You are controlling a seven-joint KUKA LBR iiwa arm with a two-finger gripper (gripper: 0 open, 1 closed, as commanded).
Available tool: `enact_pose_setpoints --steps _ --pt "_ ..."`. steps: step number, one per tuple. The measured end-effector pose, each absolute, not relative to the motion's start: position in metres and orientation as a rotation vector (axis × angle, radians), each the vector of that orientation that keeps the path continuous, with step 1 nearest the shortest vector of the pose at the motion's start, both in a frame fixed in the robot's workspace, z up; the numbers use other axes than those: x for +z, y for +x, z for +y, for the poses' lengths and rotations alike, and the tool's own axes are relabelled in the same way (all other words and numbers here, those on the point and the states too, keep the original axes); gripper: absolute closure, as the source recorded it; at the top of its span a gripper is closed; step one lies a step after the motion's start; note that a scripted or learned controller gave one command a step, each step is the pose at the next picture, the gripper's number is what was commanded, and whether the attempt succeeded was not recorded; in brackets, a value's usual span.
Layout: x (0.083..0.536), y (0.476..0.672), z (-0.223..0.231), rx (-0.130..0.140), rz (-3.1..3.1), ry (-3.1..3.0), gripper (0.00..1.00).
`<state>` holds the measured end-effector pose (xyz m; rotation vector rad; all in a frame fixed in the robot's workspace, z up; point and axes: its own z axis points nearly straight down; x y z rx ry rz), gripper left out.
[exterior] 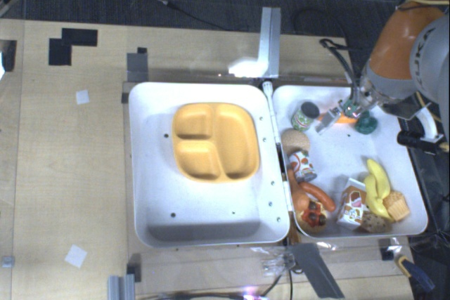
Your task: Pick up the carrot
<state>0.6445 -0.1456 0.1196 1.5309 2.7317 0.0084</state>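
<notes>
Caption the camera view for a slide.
Gripper down at the carrot in the right bin; yellow tray in the left.

Yellow tray (213, 140); white bins (151, 172); orange carrot (345, 119).

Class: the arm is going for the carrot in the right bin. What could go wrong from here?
1. The gripper is over the carrot, wedged between a green can and a dark green item; it may bump either.
2. Little of the carrot shows, so the grasp could slip.
</notes>
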Motion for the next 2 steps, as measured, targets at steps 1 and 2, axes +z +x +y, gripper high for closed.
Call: enact_pose_setpoints --steps 1,2 --pt "0.091 0.668 -0.152 -0.010 2.811 1.421 0.00" --pt "0.088 0.666 -0.139 -0.022 2.766 1.492 0.00"
